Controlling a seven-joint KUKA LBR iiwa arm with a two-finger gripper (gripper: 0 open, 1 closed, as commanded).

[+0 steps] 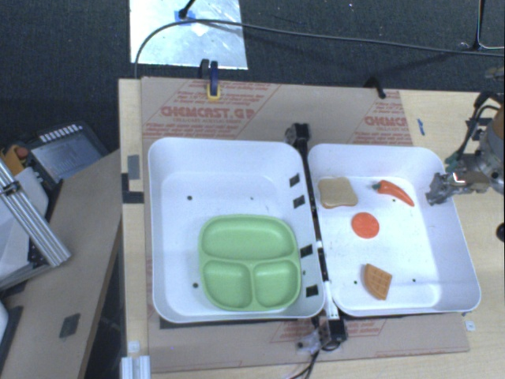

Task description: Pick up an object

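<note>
Left white bin [170,164], lower middle of the frame: a green plastic plate with three sections [248,260]. Right white bin [450,279]: a flat tan bread-shaped piece [338,193], a round red disc [365,225], a brown waffle wedge [377,280], a small orange carrot toy [394,192]. Far right, by the bin's rim, the grey gripper [451,183], spread or pressed together, cannot tell; probably just starting, so next reach left over the near carrot toy and go down.

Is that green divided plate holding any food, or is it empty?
Empty. The green plate in the left bin shows three bare compartments.
</note>
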